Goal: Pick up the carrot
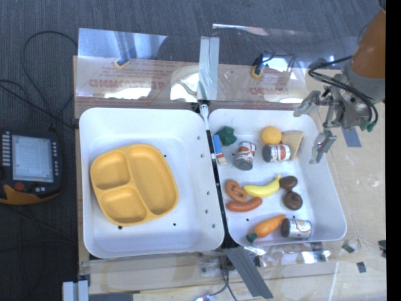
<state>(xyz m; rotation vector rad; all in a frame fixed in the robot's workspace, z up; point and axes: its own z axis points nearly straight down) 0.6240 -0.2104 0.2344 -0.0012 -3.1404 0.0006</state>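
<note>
**Carrot low in the right bin, gripper off at the far edge**

Nearest the camera, at about 6 o'clock in the right bin (331,196), the carrot (268,226) lies on a slant, green end down-left, orange tip just beside a small tin can (299,229). Neither touches the gripper.

One step farther in, a sausage (242,204) and a pretzel-like ring (234,190) sit near the bin's 8 o'clock side, with a banana (264,186) at the centre and two brown doughnut-shaped pieces (291,193) toward 4 o'clock.

Beyond those — a second can (244,155), a labelled can (278,152), an orange (271,135), a tan wedge (292,142) and a green piece (225,134) line the far half, from 11 to 1 o'clock.

In the left bin (94,231), a yellow divided plate (132,183) rests left of centre.

Farthest, at 2 o'clock over the right bin's rim, the gripper (324,139) hangs from the arm (369,52) (orange band at the frame edge). Its fingers point down with nothing between them; how wide they stand I cannot tell. It is well apart from the carrot.
</note>
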